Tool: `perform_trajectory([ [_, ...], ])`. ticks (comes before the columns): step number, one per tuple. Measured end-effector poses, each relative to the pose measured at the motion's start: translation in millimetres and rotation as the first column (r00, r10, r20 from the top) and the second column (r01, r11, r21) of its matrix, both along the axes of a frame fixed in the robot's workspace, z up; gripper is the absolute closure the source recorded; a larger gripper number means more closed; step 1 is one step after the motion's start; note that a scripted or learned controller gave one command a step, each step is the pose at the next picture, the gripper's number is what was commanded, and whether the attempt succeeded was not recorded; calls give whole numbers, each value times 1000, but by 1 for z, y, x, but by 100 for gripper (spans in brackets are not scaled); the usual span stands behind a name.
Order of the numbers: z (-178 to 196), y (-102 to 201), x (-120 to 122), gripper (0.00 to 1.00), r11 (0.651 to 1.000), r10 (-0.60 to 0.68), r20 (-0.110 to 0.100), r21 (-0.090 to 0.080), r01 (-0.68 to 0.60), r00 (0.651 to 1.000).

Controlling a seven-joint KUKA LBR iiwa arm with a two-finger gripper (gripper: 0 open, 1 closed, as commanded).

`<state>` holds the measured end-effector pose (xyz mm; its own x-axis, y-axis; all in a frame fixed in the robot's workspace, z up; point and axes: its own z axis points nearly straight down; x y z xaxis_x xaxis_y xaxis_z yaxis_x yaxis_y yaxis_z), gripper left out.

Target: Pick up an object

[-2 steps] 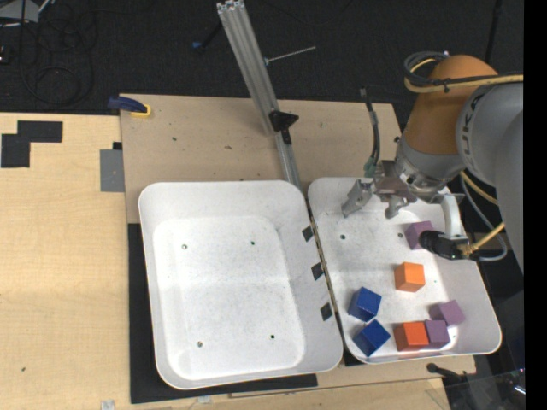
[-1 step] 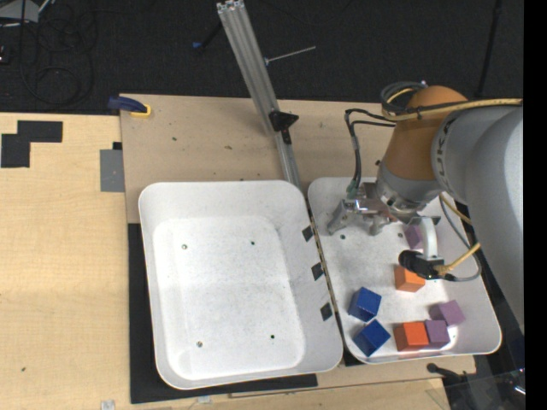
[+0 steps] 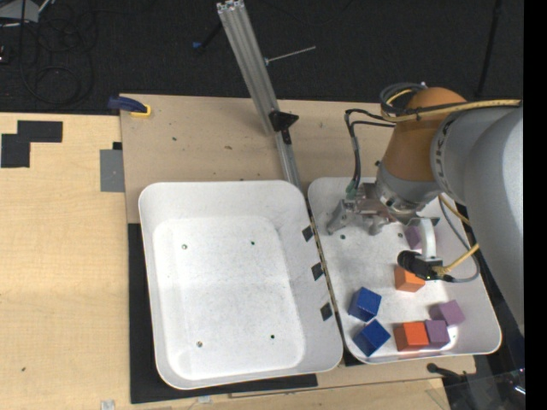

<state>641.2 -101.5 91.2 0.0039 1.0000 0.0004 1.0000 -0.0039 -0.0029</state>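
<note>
On the bench [image 3: 214,143], two shallow white bins sit side by side; the left bin [image 3: 231,280] is the bigger of the pair as seen, and the right bin [image 3: 342,203] holds all the loose pieces. From the right the grey arm [image 3: 487,178] reaches in over the right bin, its orange band [image 3: 419,143] above the wrist, with black cables looping around it. A slanted metal rail [image 3: 256,84] runs from the top of the view down to the gap between the bins.

The gripper [image 3: 359,216] hangs low over the far end of the right bin, and I cannot tell whether its fingers are spread or pressed together; nothing is seen between them.

Toward the near end of that bin lie two blue blocks [image 3: 367,303], one just in front of the other, an orange-red block [image 3: 414,335] touching a purple block [image 3: 437,333], and another purple block [image 3: 449,313] just behind them. An orange block [image 3: 408,280] sits nearer the arm, partly covered by a black cable, with a pale purple piece [image 3: 414,236] just beyond it
</note>
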Motion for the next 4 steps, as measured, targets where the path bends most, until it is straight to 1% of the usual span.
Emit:
perform_trajectory([
  [1,10,-2,0,100,1000,-6,-1,1,6,1000],
  [2,72,-5,6,100,1000,-3,7,-1,3,1000],
  [3,125,-13,15,100,1000,3,6,-2,-3,1000],
  [4,187,-17,11,100,1000,6,8,-1,-6,1000],
])
